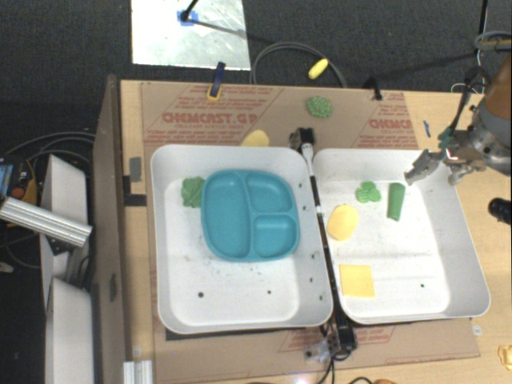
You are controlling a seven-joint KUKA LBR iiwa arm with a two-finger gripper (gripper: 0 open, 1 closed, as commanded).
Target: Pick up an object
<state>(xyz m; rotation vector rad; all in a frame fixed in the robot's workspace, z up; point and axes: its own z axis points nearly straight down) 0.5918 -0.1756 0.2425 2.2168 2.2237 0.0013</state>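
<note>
The right bin [460, 238] holds a green cylinder [395, 201], a small green broccoli piece [368, 191], a round yellow fruit [342, 222] and a flat yellow square [357, 280]. My gripper [437, 173] hangs over that bin's far right corner, up and to the right of the green cylinder. Its two fingers are spread open and nothing is between them. In the left bin [172, 294] lie a teal divided plate [250, 214] and a green leafy piece [192, 191] at the plate's left edge.
Behind the bins on the cardboard lie a green lump [319, 106], a yellow piece [256, 139] and a yellow object [318, 69] by a cable. A black divider [316, 214] runs between the bins. A metal rail [44, 222] sits far left.
</note>
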